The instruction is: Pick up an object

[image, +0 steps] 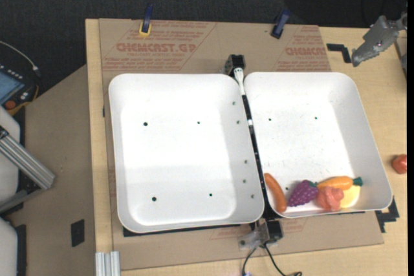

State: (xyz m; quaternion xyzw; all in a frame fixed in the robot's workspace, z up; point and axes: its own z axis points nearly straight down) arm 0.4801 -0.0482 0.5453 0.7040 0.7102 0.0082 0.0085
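Up at the far right edge, the claw (370, 48) is hanging over the desk (194, 42) beyond the bins; whether it is released or clenched cannot be told, and nothing is showing in it. Well apart from it, the right bin (310, 106) is holding a small cluster of toy food along its near wall: an orange sausage-shaped piece (275, 192) is lying at a slant by the bin's left side, purple grapes (303, 192) are sitting just beside it, and a carrot (339, 183) is resting across a pink piece (328, 198) and a yellow one (350, 198). The left bin (181, 145) is sitting alongside, touching the right one.
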